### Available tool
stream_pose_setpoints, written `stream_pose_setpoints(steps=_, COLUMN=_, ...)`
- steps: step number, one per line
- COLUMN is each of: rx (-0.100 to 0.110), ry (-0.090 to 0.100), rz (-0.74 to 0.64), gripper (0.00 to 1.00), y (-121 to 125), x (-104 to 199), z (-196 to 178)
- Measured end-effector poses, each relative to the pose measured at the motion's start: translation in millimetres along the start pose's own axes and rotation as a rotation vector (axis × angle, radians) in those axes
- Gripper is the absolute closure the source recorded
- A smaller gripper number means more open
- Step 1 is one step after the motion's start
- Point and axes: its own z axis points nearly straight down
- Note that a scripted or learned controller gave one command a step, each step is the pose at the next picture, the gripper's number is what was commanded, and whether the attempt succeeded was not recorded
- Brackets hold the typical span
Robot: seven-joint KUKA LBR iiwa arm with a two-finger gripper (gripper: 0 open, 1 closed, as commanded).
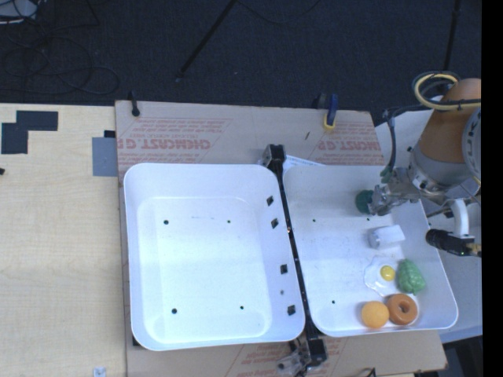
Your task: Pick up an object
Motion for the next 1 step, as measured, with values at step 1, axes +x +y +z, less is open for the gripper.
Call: stream_pose_setpoints(steps=1, rx=0.0, ry=0.0, rz=0.0, gripper=0.0, y=-0.1, x=0.0, z=0.3)
